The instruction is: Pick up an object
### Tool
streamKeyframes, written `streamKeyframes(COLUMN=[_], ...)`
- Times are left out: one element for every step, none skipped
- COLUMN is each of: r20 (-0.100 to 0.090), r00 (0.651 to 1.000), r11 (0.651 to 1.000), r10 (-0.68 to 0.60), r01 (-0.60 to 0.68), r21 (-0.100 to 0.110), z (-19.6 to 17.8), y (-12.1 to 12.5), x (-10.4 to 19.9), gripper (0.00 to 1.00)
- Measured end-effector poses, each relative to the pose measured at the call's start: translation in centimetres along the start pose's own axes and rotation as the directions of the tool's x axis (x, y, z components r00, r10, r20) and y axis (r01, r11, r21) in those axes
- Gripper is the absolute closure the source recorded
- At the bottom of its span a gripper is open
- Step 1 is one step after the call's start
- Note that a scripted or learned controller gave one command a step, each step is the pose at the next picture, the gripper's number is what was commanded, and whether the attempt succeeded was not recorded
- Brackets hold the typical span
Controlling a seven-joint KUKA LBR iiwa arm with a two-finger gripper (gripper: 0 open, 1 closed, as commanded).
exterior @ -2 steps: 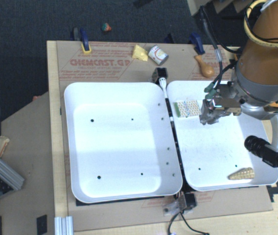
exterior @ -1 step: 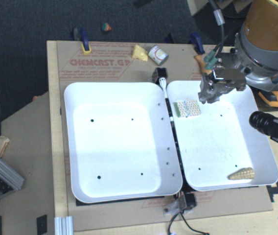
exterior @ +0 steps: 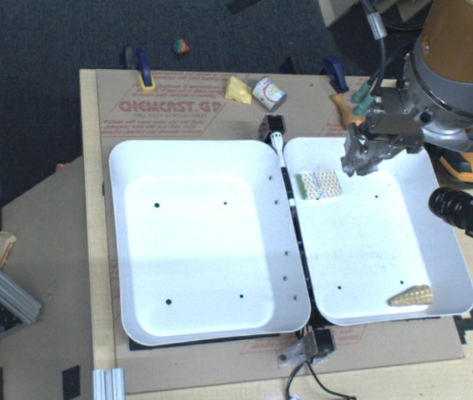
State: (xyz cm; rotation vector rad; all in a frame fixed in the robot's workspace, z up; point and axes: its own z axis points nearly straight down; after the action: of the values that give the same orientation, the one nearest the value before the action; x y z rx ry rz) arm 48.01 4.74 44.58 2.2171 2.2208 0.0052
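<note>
My gripper (exterior: 355, 167) hangs over the back of the right bin (exterior: 386, 240), its dark fingers pointing down. Just to its left, a small patterned packet with a green edge (exterior: 319, 185) lies flat on the bin floor near the back left corner, apart from the fingers. A yellow textured wedge-shaped piece (exterior: 411, 296) rests at the bin's front right. Nothing shows between the fingers.
The left bin (exterior: 203, 240) sits beside the right one. On the board behind the bins lie a yellow scrap (exterior: 238, 91) and a small white box (exterior: 269, 93). Blue clamps (exterior: 144, 67) hold the board's back edge. A black cylinder (exterior: 461, 209) juts in at the right.
</note>
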Motion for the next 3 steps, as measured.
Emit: streamKeyframes(r20=[0.0,0.001,-0.003], r00=[1.0,1.0,1.0], r11=[1.0,1.0,1.0], r10=[-0.001,-0.004,-0.001], r01=[0.001,0.004,0.001], r21=[-0.003,0.018,-0.005], z=[-1.0,10.1,2.0], y=[0.1,-0.3,0.3], x=[0.0,6.5,7.5], gripper=[1.0,1.0,1.0])
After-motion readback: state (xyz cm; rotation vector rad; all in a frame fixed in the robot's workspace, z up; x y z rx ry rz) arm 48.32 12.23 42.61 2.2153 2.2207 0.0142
